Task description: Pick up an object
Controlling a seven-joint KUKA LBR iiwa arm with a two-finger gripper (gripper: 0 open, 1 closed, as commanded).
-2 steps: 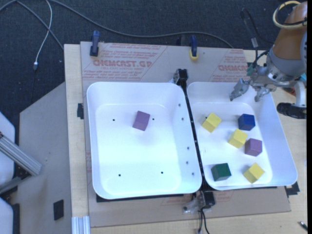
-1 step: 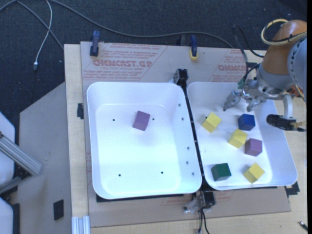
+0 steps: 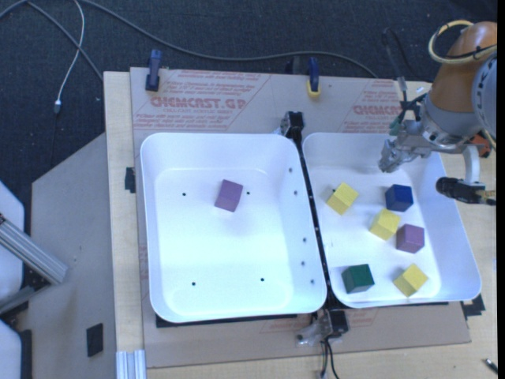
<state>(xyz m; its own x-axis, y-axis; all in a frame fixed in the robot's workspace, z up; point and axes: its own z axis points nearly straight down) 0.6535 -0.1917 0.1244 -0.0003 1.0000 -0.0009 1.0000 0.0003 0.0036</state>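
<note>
The right bin (image 3: 461, 290) holds several small cubes: a yellow one (image 3: 342, 198), a blue one (image 3: 399, 197), a second yellow one (image 3: 385, 224), a purple one (image 3: 410, 238), a dark green one (image 3: 358, 278) and a third yellow one (image 3: 411, 279). One purple cube (image 3: 229, 195) lies alone in the left bin (image 3: 181, 290). My gripper (image 3: 390, 161) hangs over the back of the right bin, just above and behind the blue cube. Nothing shows between its fingers.
Both bins rest on a cardboard sheet (image 3: 205, 101) clamped at the back by blue and yellow clips (image 3: 153, 60). A black clip (image 3: 293, 122) sits between the bins' back corners. Cables run over the dark floor at the upper left.
</note>
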